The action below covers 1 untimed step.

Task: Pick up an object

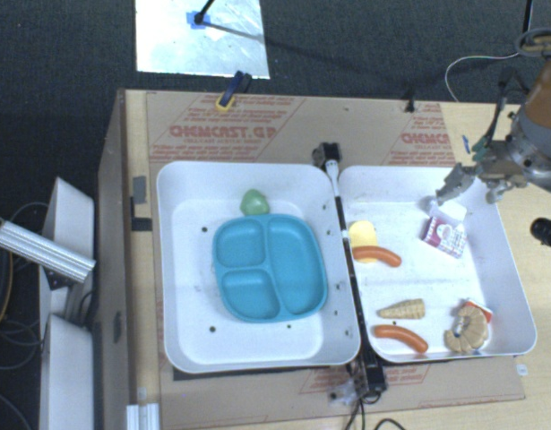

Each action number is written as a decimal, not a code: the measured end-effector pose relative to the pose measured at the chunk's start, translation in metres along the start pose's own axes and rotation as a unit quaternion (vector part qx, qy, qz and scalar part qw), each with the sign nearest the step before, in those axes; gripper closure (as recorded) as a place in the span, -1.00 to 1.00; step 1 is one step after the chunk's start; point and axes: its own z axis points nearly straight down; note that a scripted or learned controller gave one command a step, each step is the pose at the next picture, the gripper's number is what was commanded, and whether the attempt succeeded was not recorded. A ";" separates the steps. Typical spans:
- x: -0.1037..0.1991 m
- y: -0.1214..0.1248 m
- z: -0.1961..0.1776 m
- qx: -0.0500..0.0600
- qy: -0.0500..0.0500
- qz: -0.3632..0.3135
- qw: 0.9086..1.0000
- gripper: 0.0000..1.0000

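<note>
While seemingly open — end effector (470, 184) above red-and-white packet (444, 236).

Dark carpet floor (365, 25) surrounds a wooden bench (257, 119) under even light.

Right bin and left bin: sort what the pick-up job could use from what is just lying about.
For the job:
- tool, above the right bin
- small carton
- two sausages
- cone
- yellow piece
- pastry

Lying about:
- blue tray and green ball in the left bin
- foil sheet
</note>
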 end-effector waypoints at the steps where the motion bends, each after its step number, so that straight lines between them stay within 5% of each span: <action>1: 0.023 0.000 0.057 0.001 0.000 -0.001 1.000 -1.00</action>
